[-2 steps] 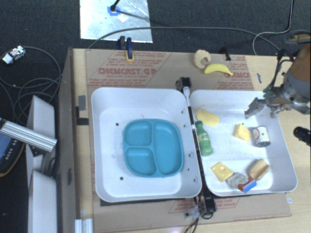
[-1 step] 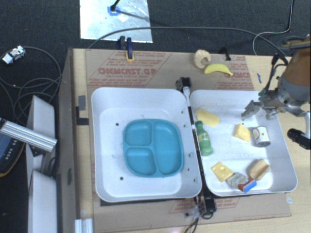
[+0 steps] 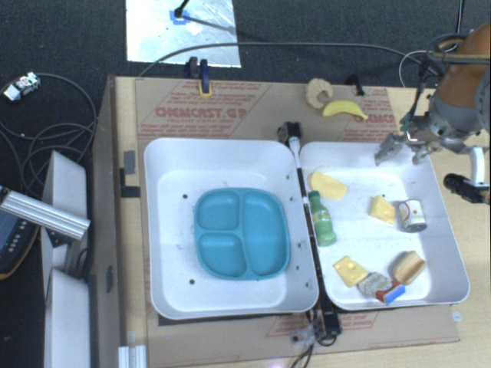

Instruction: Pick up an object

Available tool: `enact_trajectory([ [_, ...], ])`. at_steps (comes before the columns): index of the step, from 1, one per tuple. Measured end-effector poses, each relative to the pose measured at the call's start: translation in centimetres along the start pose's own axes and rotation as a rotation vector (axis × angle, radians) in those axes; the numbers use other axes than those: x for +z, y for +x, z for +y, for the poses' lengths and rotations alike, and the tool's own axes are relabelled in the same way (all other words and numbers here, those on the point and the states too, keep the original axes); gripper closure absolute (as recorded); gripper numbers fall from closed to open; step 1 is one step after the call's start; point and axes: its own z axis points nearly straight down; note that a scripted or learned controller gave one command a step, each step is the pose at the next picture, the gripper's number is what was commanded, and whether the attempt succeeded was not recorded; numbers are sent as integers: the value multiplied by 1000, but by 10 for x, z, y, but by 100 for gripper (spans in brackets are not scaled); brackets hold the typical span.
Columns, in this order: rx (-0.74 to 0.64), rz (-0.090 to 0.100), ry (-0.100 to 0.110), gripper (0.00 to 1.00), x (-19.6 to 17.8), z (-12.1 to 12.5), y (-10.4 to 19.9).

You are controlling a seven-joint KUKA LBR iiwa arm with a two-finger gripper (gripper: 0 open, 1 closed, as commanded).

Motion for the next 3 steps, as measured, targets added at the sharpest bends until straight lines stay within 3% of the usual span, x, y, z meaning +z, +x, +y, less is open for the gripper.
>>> enact_trajectory([
  [1,4,1,3,0,42,-66,12],
  [2,1,0,-2,0,22,0,5],
  [3,4,1,0,0,2,-58,45],
])
